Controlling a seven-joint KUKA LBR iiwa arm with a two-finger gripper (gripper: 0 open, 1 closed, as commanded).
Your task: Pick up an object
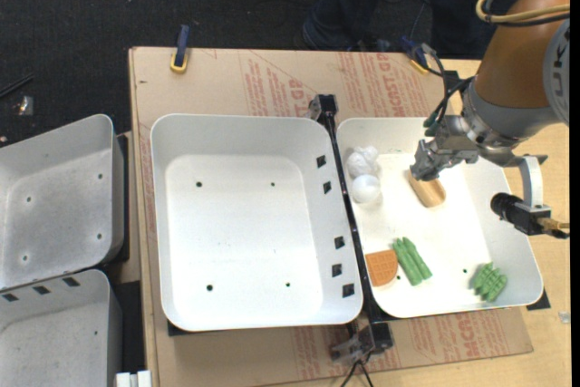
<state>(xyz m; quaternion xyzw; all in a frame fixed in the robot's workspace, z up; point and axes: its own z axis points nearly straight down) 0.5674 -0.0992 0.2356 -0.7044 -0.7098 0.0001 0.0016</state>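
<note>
So the pincer (428, 169) is sitting right on top of the tan wooden block (430, 192) in the right bin (521, 254), up in the bin's middle. Honestly can't tell whether it's apart or closed from this angle, and I don't see the block clearly between anything, so I wouldn't call it held. Biggest risk, I'd guess: the block looks tilted and small, so a squeeze that's a bit off-center could pop it sideways or just tip it over. It could also skid toward the two white lumps (364, 175) that sit near the divider, not far to the block's left. The other stuff is well apart from it, near the front edge: an orange waffle-looking piece (381, 267) touching or nearly touching a green ridged thing (411, 260), and another green piece (488, 282) in the front right corner. The bin floor is smooth white plastic, so probably slippery. The left bin (172, 222) sits beside it on a cardboard-covered counter (245, 77), with clamps at the back edge, dark carpet around, and spare white trays (54, 186) off to the left.
</note>
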